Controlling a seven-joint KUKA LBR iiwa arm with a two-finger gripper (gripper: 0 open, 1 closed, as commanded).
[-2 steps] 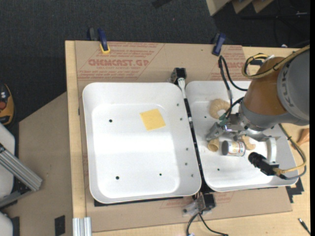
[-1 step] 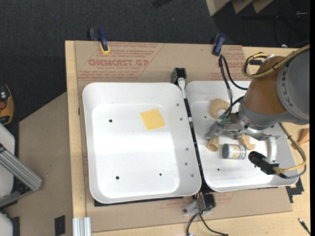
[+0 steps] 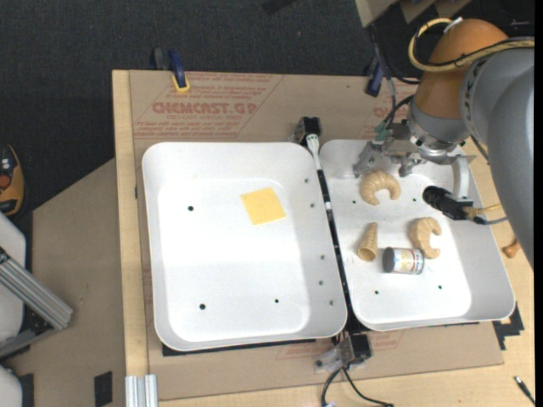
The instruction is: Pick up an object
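Observation:
The right bin (image 3: 475, 299) holds a tan croissant (image 3: 379, 186) near its far edge, a second croissant (image 3: 426, 236) toward the middle, a small tan cone (image 3: 367, 242) and a little grey can (image 3: 403, 261) lying on its side. My gripper (image 3: 386, 161) hangs over the far edge of that bin, just behind the first croissant. Its two fingers stand spread apart and open, with nothing between them. The grey arm with its orange band (image 3: 450, 66) comes in from the upper right.
In the left bin (image 3: 170, 295) lies a flat yellow square (image 3: 262, 205). A black ridge (image 3: 327, 219) divides the two bins. A black cable piece (image 3: 443, 200) hangs off the wrist over the right bin. Blue clamps (image 3: 177, 66) hold the brown board.

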